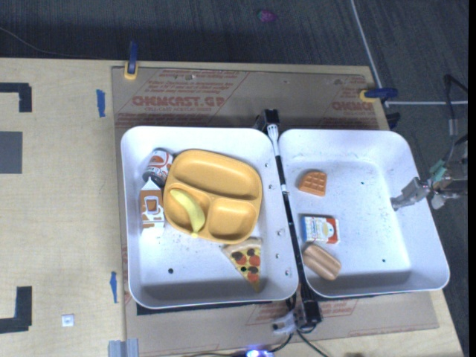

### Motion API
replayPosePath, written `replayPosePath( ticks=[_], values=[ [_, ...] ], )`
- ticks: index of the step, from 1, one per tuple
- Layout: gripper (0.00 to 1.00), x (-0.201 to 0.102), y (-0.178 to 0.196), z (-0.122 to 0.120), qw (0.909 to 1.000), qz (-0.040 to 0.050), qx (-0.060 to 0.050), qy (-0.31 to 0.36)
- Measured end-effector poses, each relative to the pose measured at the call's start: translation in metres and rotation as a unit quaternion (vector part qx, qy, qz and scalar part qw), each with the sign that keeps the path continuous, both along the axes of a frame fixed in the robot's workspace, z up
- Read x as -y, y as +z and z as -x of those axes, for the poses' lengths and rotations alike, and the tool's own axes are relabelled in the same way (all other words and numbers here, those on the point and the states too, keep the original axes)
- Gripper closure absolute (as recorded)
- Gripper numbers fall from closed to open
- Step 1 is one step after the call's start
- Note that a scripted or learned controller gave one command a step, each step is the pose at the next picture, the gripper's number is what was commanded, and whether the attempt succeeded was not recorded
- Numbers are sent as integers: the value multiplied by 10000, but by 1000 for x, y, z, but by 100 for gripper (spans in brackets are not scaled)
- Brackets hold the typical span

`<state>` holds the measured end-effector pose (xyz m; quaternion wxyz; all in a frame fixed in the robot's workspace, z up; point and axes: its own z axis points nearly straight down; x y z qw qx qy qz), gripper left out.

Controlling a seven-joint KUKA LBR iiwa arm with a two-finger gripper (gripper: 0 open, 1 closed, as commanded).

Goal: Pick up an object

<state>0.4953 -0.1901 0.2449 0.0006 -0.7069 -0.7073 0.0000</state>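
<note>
Seen from above at a slant, two white bins sit side by side on a brown board point(245, 99) printed with reddish lettering that reads roughly "CHEMCAST GP". A yellow clamp point(132, 68) and a blue-and-yellow clamp point(378, 94) pin the board's far corners.

Taking the black divider strip point(286, 214) between the bins as the landmark: just left of it, the left bin point(149, 281) holds a yellow sectioned plate point(213, 194) with a banana point(190, 210) lying in one of its compartments. Beyond the plate, far from the strip, lie a small can point(156, 166) and an orange-and-white carton point(151, 207); their labels are too small to read. A pizza slice point(246, 259) lies near the strip, at the plate's near edge.

Right of the strip, the right bin point(387, 274) holds a waffle point(313, 182), a small white packet with a blue and red label point(321, 230), unreadable, and a hot dog point(321, 262) touching the packet's near side. All three sit close to the strip, leaving the bin's right half bare.

The gripper point(411, 193) hangs at the right bin's right rim, well apart from every object; whether its fingers are open or closed cannot be told, and nothing shows between them.
</note>
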Motion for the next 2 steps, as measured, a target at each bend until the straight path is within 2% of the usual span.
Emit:
replayPosePath(
  ticks=[1, 2],
  values=[
    [0, -11, -150, -6, 10000, 9, 15, -4],
    [0, -57, -155, 12, 9999, 59, 91, -14]
  ],
)
